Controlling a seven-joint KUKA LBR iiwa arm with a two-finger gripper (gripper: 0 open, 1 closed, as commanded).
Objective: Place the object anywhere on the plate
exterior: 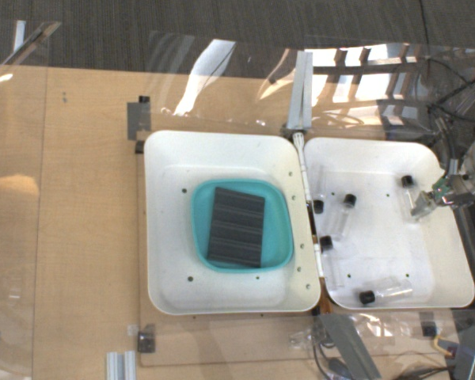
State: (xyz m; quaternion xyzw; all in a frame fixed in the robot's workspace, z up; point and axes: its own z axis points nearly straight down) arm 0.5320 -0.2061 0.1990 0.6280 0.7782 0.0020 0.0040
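Already the dark ribbed object (237, 227) lies on the teal plate (279, 248).

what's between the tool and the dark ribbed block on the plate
In the camera view, from the tool leftward: white bin floor with small black pieces, then the bins' adjoining rims, then the teal plate bearing the dark ribbed block.

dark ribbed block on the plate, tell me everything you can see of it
The block is a dark grey, nearly black rectangular slab with ridges across its top. It looks like rubber or plastic, though that is uncertain. It lies flat, slightly turned, about centred on the teal plate in the left bin. It touches the plate alone. The gripper is far off, over the right bin.
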